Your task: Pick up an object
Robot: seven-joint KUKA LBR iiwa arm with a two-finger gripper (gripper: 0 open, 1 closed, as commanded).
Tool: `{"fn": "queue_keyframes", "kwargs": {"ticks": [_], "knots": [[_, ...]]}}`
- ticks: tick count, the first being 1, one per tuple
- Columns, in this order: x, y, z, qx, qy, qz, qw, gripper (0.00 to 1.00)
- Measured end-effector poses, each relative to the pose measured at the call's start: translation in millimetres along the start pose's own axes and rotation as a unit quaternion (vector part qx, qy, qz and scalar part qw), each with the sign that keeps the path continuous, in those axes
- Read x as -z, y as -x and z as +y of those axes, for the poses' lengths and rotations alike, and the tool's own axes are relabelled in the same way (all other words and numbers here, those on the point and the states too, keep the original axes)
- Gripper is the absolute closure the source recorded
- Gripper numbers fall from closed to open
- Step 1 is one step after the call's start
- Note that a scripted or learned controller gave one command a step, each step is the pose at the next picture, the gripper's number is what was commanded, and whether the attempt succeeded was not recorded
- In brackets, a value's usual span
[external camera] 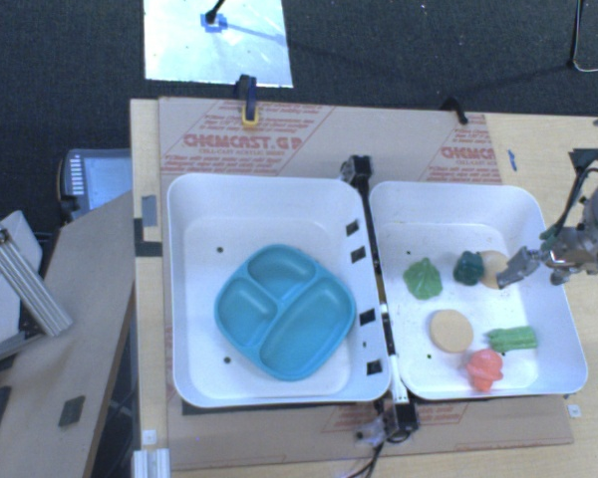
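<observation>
Dark carpet (399, 28) lies behind a pale wooden bench (149, 307), and a shiny metal sheet (216, 26) rests on that carpet near the top of the view. On the bench a cardboard sheet (279, 132) with red lettering sits under two shallow white bins set side by side, touching along a middle seam.

Inside the left bin (194, 207), a blue divided plate (284, 310) with three compartments lies tilted like a diamond, nearer the front wall.

Several small toy foods sit in the right bin (448, 207). A round tan cookie-like disc (450, 330) lies flat near the bin's middle front. Just right of it is a green oblong piece (512, 340), its long axis running left to right, nearly level, its left end pointing toward the disc. In front of both sits a pink-red lumpy piece (484, 367), close beside the green one's left end. A light green leafy piece (423, 278) sits toward the seam; further right is a dark teal piece (468, 268), and touching its right side a small pale round piece (492, 264).

From the right edge the grey arm (588, 247) reaches over the right bin. Its gripper (508, 270) points leftward, its tip at the pale round piece. Whether its grip is wide or narrow, or whether anything sits within it, cannot be told from here.
</observation>
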State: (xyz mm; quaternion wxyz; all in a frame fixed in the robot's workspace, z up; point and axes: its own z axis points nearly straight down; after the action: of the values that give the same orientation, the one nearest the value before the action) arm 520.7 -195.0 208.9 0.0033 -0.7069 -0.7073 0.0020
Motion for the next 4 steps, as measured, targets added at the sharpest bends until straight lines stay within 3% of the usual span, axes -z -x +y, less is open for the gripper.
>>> {"fn": "queue_keyframes", "kwargs": {"ticks": [1, 3, 4], "knots": [[4, 0, 2, 0.001, 0.004, -0.001, 1.0000, 0.00], [-101, 4, 4, 0.000, 0.002, 0.000, 1.0000, 0.00], [-126, 4, 4, 0.000, 0.003, -0.001, 1.0000, 0.00]]}}
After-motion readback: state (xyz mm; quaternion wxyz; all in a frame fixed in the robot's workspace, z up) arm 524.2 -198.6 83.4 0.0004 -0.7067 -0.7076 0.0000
